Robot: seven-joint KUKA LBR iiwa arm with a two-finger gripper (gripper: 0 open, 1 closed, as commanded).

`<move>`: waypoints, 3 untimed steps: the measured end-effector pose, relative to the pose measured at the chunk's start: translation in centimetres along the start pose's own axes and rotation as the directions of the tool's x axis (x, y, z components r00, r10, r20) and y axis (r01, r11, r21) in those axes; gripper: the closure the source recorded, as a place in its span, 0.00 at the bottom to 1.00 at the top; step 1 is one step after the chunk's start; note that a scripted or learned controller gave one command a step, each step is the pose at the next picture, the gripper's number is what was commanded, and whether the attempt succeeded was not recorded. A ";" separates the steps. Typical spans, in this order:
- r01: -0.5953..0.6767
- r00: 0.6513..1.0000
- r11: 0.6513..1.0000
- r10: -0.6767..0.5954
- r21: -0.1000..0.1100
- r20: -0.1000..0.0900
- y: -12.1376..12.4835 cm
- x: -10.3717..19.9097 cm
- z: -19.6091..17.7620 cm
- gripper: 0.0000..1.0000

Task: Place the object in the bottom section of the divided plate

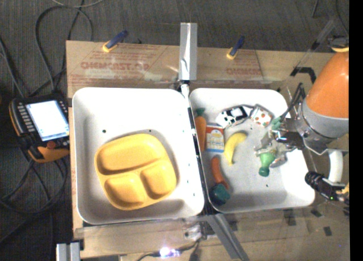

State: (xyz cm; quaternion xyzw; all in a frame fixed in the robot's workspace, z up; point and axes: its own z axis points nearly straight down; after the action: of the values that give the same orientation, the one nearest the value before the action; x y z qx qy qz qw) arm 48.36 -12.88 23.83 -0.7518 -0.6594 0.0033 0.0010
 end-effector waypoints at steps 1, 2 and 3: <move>0.129 0.992 0.992 -0.129 -0.001 -0.001 2.0 8.4 -1.8 1.00; 0.287 0.958 0.958 -0.287 -0.001 -0.001 6.2 15.3 5.6 1.00; 0.362 0.932 0.932 -0.362 -0.001 0.000 6.2 21.5 5.6 1.00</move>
State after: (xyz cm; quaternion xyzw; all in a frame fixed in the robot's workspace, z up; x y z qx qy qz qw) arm 57.24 7.59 18.15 -0.6176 -0.7865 0.0025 0.0013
